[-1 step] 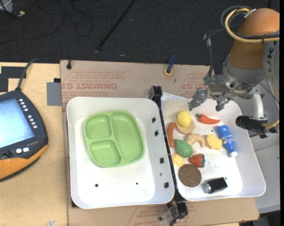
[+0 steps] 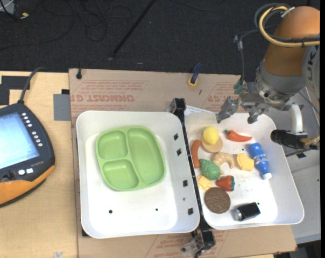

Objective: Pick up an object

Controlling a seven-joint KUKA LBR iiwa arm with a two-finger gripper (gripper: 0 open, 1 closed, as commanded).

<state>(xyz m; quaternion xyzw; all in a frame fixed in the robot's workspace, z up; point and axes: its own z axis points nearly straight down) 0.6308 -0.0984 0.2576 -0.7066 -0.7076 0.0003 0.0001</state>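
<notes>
My gripper [image 2: 237, 116] hangs open over the far edge of the right bin [image 2: 289, 198], nothing between its fingers. Just below it lie a red chili pepper [image 2: 238, 136] and a yellow lemon [image 2: 210, 135]. Further toward the front are a blue bottle [image 2: 259, 160], a yellow cheese piece [image 2: 245, 162], a beige piece [image 2: 223, 158], an orange carrot [image 2: 195, 153], green broccoli [image 2: 209, 169], a small red pepper [image 2: 225, 183], a brown round cookie [image 2: 217, 200] and a black cylinder [image 2: 246, 211].
The left bin [image 2: 92, 208] holds a green divided plate [image 2: 131, 157]. A divider with black clips [image 2: 186, 160] separates the two bins. A teach pendant [image 2: 14, 149] lies on the bench at the far left. A blue and yellow clamp [image 2: 194, 75] sits on the cardboard behind the bins.
</notes>
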